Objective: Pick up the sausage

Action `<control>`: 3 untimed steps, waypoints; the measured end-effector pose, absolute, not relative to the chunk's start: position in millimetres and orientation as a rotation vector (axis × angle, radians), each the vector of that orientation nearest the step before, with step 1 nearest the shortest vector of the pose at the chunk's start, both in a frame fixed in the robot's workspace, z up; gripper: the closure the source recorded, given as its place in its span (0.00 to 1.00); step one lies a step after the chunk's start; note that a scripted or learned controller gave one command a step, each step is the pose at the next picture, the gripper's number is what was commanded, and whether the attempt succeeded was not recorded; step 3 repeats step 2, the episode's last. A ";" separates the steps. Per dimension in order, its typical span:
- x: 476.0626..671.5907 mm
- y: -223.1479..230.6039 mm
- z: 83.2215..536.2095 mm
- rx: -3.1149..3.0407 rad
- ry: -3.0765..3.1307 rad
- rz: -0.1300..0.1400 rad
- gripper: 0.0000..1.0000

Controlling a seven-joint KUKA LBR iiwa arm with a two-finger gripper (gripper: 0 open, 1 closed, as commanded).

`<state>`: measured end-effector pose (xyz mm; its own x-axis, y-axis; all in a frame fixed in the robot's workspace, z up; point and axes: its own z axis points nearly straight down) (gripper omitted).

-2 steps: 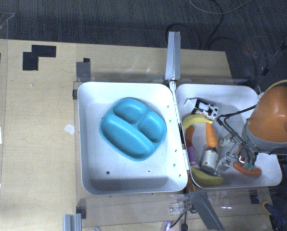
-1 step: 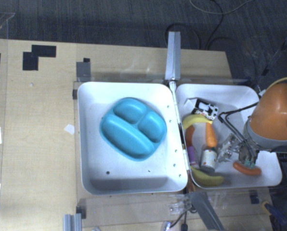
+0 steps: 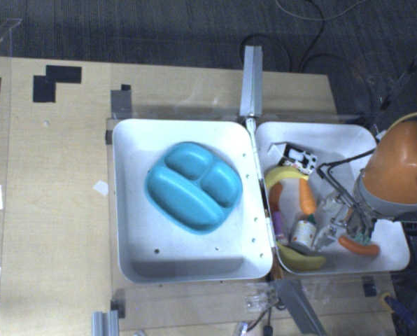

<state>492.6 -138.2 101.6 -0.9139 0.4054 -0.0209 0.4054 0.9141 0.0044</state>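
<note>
Lying at the left edge of the right bin [image 3: 348,133], right of centre in the frame, the sausage [image 3: 275,199] is seen as a short reddish-brown length set close against the bin's dividing wall. It is crowded: a banana [image 3: 284,176] arches just above it, a carrot [image 3: 306,197] lies just beside it to the right, and a purple piece [image 3: 278,224] sits at its lower end.

The gripper [image 3: 338,224] is placed to the right of the sausage, above a small can [image 3: 303,232]. Nothing is seen to be held by it, and whether it is apart or together cannot be told amid the cables and clutter.

The sausage is judged to be a light toy, probably smooth and rounded, so it may be expected to roll or slip from a shallow pinch. A hold across its middle, closing over the short width, is judged best. The wall on one side and the carrot on the other leave little room, so a neighbour may be caught instead.
</note>
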 end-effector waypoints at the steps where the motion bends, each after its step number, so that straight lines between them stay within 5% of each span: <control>1: 491.4 -125.1 93.6 0.388 3.099 -0.004 0.00; 2: 491.0 -175.4 90.1 0.170 3.123 -0.002 0.00; 3: 491.0 -175.4 90.1 0.170 3.123 -0.002 0.00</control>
